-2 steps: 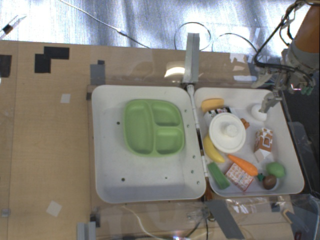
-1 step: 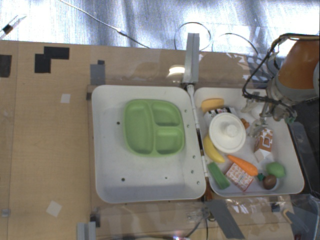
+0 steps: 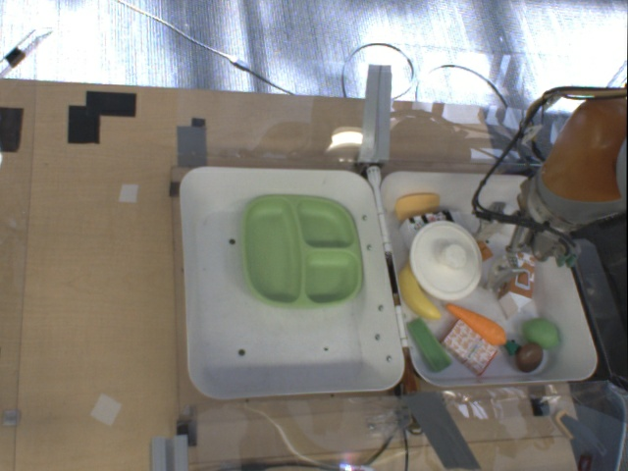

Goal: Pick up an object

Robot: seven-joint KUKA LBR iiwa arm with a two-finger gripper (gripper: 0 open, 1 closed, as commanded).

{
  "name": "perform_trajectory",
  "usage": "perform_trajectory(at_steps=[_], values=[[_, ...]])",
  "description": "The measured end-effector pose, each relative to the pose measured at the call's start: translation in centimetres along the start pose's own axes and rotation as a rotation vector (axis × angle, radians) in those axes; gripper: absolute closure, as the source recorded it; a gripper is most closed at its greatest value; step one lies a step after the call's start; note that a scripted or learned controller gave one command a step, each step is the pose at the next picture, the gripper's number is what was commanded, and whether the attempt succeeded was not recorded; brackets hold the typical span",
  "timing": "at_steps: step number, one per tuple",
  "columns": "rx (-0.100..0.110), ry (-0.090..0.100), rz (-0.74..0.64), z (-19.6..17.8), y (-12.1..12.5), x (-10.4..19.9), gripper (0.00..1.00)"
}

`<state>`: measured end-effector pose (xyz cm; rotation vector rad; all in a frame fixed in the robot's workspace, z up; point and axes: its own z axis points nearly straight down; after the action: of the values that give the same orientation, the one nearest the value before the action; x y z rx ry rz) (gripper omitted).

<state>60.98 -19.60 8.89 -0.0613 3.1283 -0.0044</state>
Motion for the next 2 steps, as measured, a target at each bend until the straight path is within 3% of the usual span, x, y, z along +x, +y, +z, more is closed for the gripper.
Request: perform_trajectory(at_steps=[1, 2], values=[[0.005, -0.021, -0.007, -1.7, 0.1, -0.7, 1.00], [-0.001, -0.001, 0.229, -1.9, 0.3, -6.3, 1.00]])
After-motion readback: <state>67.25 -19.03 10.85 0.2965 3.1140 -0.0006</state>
